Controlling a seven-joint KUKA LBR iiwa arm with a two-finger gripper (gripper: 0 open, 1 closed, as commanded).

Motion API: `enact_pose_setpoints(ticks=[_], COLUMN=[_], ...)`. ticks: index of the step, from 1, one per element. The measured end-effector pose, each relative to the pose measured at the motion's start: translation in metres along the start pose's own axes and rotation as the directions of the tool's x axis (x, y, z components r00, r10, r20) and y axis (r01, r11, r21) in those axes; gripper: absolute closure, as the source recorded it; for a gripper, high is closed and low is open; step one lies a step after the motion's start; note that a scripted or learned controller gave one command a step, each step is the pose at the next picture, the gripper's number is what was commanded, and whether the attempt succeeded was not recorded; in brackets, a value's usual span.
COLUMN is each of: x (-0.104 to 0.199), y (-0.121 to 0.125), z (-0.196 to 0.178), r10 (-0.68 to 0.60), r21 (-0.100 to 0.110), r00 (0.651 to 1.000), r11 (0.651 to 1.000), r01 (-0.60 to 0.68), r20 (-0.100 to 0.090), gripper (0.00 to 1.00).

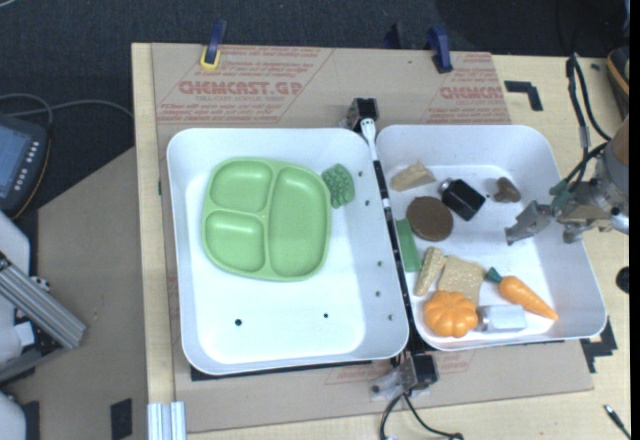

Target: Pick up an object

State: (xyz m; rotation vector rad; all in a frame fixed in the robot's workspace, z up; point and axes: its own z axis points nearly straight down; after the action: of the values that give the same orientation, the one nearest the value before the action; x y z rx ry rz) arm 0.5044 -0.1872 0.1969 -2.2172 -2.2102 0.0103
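The right bin holds several toy foods: a tan bread piece, a black block, a brown round cookie, a small brown lump, a green stick, crackers, a toast slice, an orange pumpkin, a carrot and a white block. My gripper hangs over this bin's right side, above the carrot, open with nothing between its fingers.
The left bin carries a green divided plate and a green broccoli piece by its upper right corner. Clamps sit between the bins at the top and bottom. Cables run along the right.
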Motion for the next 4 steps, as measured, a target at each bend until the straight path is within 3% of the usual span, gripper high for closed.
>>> enact_pose_setpoints(ticks=[1, 3, 4], x=[0.0, -0.003, -0.003], y=[0.003, -0.004, -0.002], z=[-0.006, 0.091, 0.11], r10=[-0.003, -0.003, -0.003], r21=[-0.012, -0.007, -0.012], r00=[1.0, 1.0, 1.0], r11=[1.0, 1.0, 1.0], r01=[0.003, 0.003, 0.003], r20=[0.003, 0.0, 0.001], gripper=[0.0, 0.0, 0.0])
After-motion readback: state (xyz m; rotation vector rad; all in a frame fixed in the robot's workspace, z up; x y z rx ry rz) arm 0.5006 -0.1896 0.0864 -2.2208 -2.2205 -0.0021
